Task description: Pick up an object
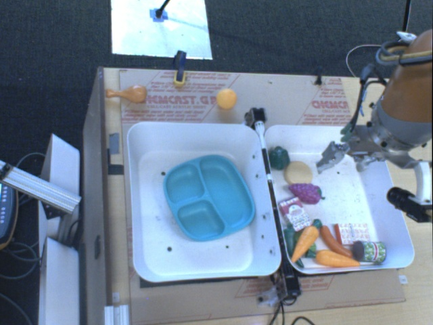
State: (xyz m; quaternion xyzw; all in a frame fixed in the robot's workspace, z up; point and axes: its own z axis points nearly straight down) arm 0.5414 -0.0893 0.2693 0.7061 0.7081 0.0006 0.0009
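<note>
The right bin (pixel 399 215) holds several small items: a dark green piece (pixel 279 158), a beige round one (pixel 298 173), purple grapes (pixel 306 193), a red-and-white packet (pixel 295 215), orange carrots (pixel 304 241) and a green can (pixel 372 251). My gripper (pixel 348 160) hangs over the bin's upper middle, to the right of the beige item and above the grapes. It is open, with nothing between its fingers. The arm comes in from the right edge.
The left bin (pixel 149 181) holds a blue compartment plate (pixel 208 196). A divider rod (pixel 267 175) runs between the bins. Behind them on the cardboard lie an orange ball (pixel 226 99) and an orange spoon-like toy (pixel 128 95).
</note>
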